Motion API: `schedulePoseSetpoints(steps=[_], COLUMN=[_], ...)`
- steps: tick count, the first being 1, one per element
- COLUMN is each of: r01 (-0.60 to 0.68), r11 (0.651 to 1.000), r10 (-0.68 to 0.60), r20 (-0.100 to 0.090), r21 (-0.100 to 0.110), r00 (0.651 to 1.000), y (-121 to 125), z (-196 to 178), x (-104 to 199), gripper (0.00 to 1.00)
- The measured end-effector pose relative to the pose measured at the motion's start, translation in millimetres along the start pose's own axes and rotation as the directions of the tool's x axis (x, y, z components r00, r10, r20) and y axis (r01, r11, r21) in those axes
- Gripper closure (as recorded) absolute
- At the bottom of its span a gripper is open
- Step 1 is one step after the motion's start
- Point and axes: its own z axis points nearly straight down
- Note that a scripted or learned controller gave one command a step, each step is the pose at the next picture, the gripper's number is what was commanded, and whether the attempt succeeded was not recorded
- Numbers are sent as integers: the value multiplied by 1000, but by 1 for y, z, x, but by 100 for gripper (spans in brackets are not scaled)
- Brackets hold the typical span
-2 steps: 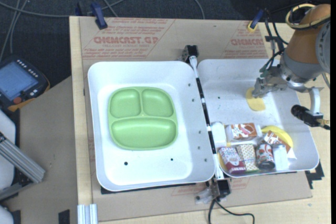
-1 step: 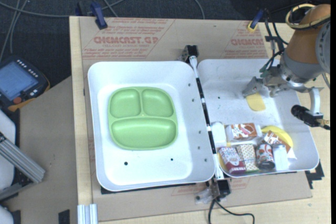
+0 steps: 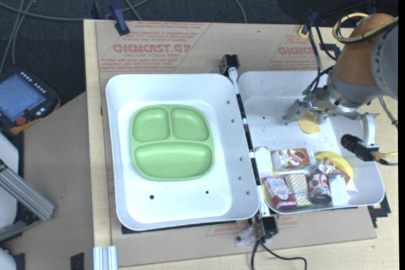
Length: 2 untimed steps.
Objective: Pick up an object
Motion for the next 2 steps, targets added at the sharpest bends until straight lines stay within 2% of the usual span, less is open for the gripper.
schedulePoseSetpoints(steps=[1,2], r01=[-1,-1], r11=[1000,1000], r10=[1,1], r20=[1,2], r21=[0,-2], r00=[1000,1000], y=[-9,-8], z=[0,-11], x=[-28,-27], gripper=[0,100])
